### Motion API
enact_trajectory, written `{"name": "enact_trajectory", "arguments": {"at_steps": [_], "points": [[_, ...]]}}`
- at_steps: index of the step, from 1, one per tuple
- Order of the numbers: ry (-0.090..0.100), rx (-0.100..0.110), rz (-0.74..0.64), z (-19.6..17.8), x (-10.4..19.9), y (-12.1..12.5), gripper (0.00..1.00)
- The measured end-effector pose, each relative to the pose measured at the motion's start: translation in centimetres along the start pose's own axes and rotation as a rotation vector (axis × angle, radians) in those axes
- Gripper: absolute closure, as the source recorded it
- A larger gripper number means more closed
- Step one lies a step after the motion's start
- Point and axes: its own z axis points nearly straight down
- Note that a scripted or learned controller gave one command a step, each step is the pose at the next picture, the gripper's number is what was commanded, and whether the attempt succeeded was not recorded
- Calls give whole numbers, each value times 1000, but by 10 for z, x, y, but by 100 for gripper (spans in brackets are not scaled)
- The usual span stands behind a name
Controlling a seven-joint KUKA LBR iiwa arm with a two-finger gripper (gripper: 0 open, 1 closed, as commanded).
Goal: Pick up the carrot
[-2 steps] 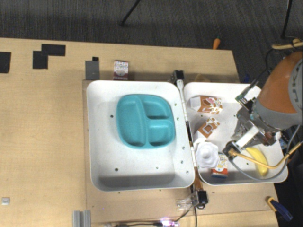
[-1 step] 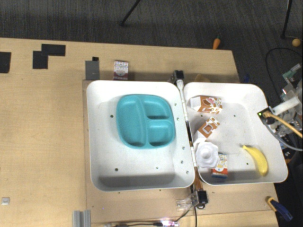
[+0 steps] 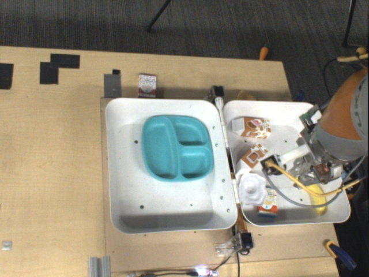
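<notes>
My gripper (image 3: 305, 169) hangs low over the right half of the right bin (image 3: 288, 109), its arm coming in from the right. Just below it, near the bin's front right corner, lies a yellow object (image 3: 318, 201), partly covered by the wrist. A small carton (image 3: 268, 203) with orange, red and blue patches lies at the bin's front edge, left of the gripper. I cannot tell which of these things, if any, is the carrot.
Two brown-and-white packets (image 3: 253, 127) (image 3: 253, 154) lie in the back left of the right bin, with a white cup-like object (image 3: 251, 188) in front of them. A teal divided plate (image 3: 176, 148) sits in the left bin (image 3: 124, 154).
</notes>
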Motion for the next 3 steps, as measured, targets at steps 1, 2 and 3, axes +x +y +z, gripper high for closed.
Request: {"name": "enact_trajectory", "arguments": {"at_steps": [1,2,3], "points": [[3,-4,4,-2,-1,3,0],[-3,-1,-95,111,-11,30,0],[5,-7,-93,119,70,122,0]]}}
